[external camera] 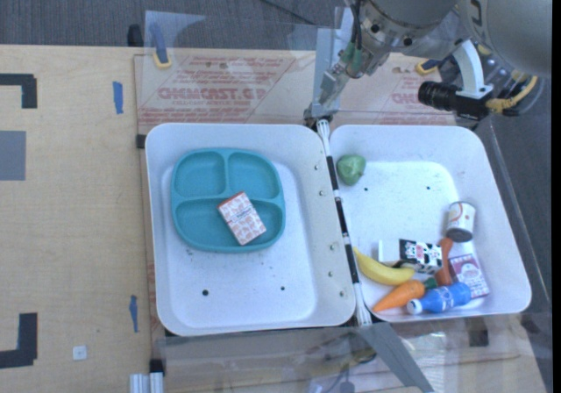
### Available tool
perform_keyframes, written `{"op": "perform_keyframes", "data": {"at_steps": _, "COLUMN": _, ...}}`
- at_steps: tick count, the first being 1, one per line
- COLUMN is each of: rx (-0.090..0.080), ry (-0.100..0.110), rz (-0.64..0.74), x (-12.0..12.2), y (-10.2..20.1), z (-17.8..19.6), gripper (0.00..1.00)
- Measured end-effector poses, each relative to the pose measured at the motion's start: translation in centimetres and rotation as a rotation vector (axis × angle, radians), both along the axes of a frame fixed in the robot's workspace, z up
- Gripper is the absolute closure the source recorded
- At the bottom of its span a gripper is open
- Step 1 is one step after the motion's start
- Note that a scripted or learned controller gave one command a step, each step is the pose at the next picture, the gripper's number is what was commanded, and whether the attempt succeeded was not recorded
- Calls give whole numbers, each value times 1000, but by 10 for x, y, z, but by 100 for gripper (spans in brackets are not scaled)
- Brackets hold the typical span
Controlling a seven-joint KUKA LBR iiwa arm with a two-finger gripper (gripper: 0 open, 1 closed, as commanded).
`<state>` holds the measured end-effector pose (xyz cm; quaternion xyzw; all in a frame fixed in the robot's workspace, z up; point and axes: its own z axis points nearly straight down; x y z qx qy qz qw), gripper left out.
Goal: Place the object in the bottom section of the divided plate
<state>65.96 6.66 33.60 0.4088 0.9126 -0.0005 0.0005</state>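
A teal divided plate (200, 182) lies in the left bin (254, 295). A small red-and-white carton (242, 217) rests flat in the plate's large bottom section, toward its right side. My gripper (327, 95) hangs above the back edge of the bins, over the seam between them, well apart from the plate and the carton. Nothing shows in its grasp.
The right bin (403, 181) holds a green round fruit (351, 168) near its back left corner. A banana (384, 268), carrot (399, 295), blue bottle (443, 299), can (459, 220) and small cartons crowd its front right.
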Motion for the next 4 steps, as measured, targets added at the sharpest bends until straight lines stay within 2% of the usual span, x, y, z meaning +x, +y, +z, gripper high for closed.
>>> {"op": "perform_keyframes", "data": {"at_steps": 1, "rx": 0, "ry": -1, "rz": 89, "x": 1, "y": -27, "z": 98, "gripper": 100}}
{"op": "perform_keyframes", "data": {"at_steps": 2, "rx": -1, "ry": 0, "rz": -68, "x": -1, "y": -122, "z": 97, "gripper": 100}}
{"op": "perform_keyframes", "data": {"at_steps": 3, "rx": -1, "ry": -3, "rz": -234, "x": 4, "y": -175, "z": 97, "gripper": 100}}
{"op": "perform_keyframes", "data": {"at_steps": 4, "rx": -1, "ry": -5, "rz": 277, "x": 10, "y": -205, "z": 98, "gripper": 100}}
